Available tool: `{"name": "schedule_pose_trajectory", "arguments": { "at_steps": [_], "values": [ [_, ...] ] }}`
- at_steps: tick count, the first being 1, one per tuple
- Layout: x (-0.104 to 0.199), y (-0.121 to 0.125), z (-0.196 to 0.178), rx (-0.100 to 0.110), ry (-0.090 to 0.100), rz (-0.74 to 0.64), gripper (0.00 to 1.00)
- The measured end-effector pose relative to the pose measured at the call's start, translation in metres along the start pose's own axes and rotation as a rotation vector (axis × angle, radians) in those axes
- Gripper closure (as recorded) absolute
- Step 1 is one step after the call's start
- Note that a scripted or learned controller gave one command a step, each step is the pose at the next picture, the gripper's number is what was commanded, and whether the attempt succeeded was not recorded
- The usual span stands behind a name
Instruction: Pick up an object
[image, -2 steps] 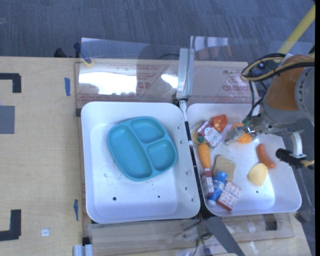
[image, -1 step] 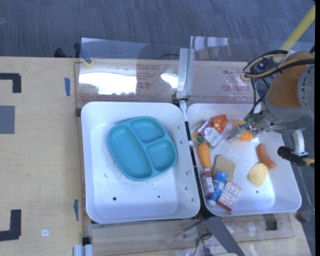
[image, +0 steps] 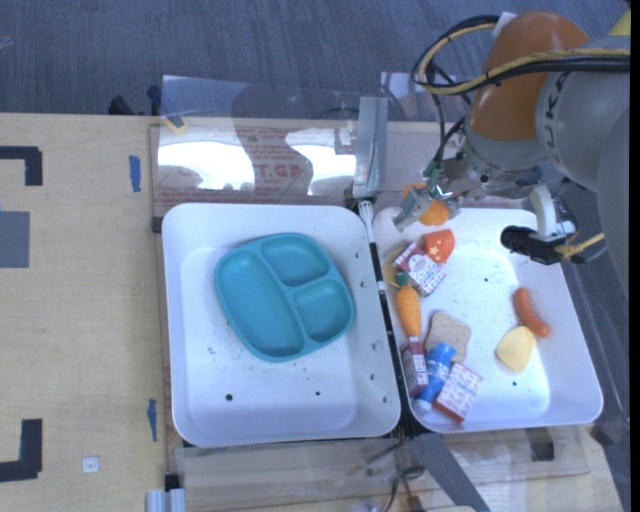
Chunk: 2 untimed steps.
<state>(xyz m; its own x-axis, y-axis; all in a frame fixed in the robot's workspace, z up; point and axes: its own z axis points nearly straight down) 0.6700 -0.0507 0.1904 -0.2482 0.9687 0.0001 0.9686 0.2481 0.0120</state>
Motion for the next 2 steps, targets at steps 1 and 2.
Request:
{"name": "schedule_pose_trajectory", "arguments": {
  "at_steps": [1, 2],
  "values": [
    [0.02, 0.004, -0.085, 0.002, -0.003, -0.327, 1.0],
    [0.097, 0.021, -0.04, 0.015, 0.005, -0.425, 1.0]
  ]
}}
